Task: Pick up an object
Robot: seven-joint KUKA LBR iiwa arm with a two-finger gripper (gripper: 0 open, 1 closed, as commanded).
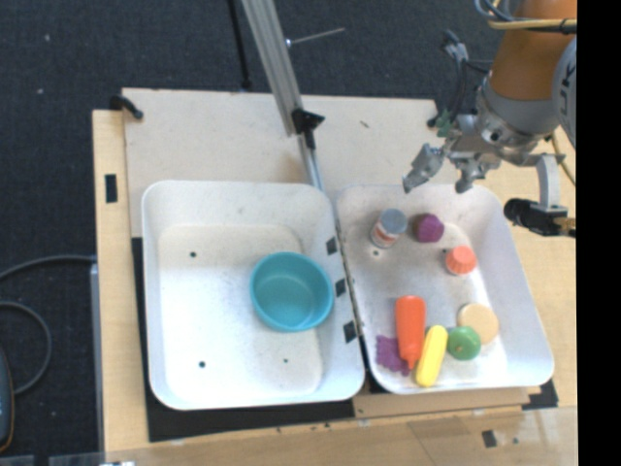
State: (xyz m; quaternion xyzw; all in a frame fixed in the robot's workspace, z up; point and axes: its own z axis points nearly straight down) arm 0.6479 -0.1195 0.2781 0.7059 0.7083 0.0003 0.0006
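Now open hand (445,172) hovers just above purple ball (429,227).

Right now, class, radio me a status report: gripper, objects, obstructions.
Two-finger gripper open, holding nothing, above right white bin's far rim. Small purple ball nearest below it, untouched. Grey-capped cylinder beside the ball.

White bins (175,221); teal bowl (291,291), orange cylinder (410,324), yellow piece (431,354).
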